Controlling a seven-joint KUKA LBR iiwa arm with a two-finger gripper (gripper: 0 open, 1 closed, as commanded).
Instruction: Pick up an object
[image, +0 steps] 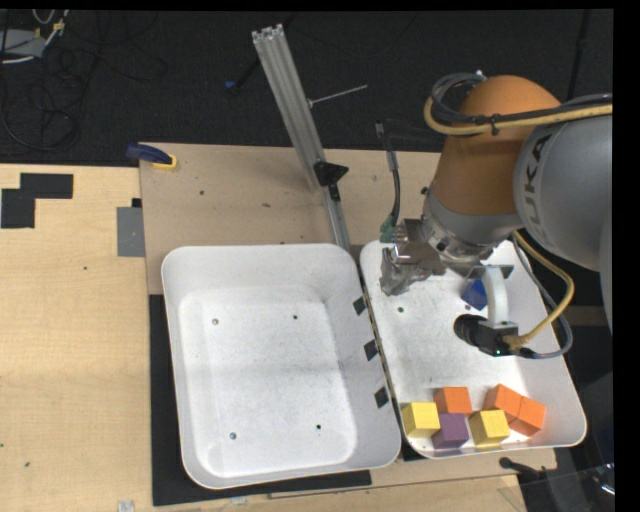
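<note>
Plywood bench under a dark backdrop carries two shallow white bins, and the blocks that matter all sit in the right bin, bunched along its near edge. From left to right there is a yellow block, a purple block with an orange block just behind it, a second yellow block, and an orange pair at the right end, most of them touching a neighbour.

The gripper hangs over the far left corner of that bin, well apart from the cluster; whether it is spread or closed cannot be told from this angle. Nothing is visibly held. A good pick probably means travelling toward the near edge and choosing a block on the outside of the group, such as the left yellow one, where there is free space on its open side.

A blue piece lies near the wrist. The left bin sits alongside. Partial lettering on the arm appears to read "KU".
</note>
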